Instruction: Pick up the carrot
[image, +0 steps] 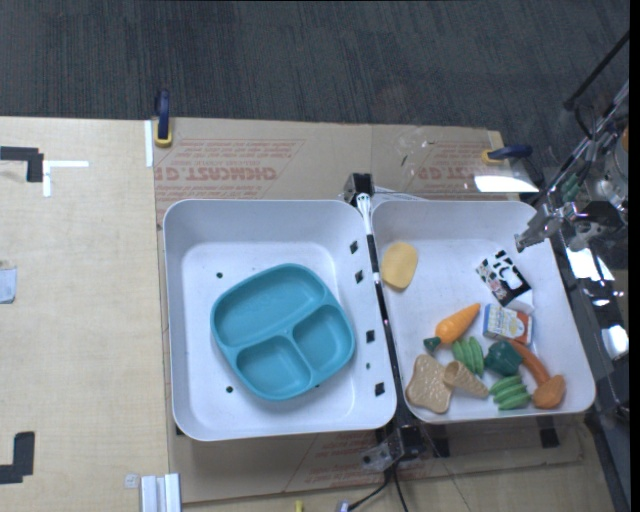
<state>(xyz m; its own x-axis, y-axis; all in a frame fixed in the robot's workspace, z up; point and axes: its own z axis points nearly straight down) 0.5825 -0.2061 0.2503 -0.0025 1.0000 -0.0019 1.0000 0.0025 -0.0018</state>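
The carrot (458, 322) is orange with a green stub at its lower-left end. It lies slantwise in the middle of the right white bin (440, 225), among other toy foods. My gripper (541, 224) hangs at the bin's upper right edge, above and to the right of the carrot and well apart from it. It sits close to a black-and-white patterned carton (500, 277). Nothing shows in the gripper's grasp.
The left bin (190, 330) holds a blue divided plate (283, 332). Around the carrot lie a yellow round piece (399, 266), a small printed box (506, 322), green vegetables (470, 355), a bread slice (429, 385) and a long orange-red piece (538, 372).
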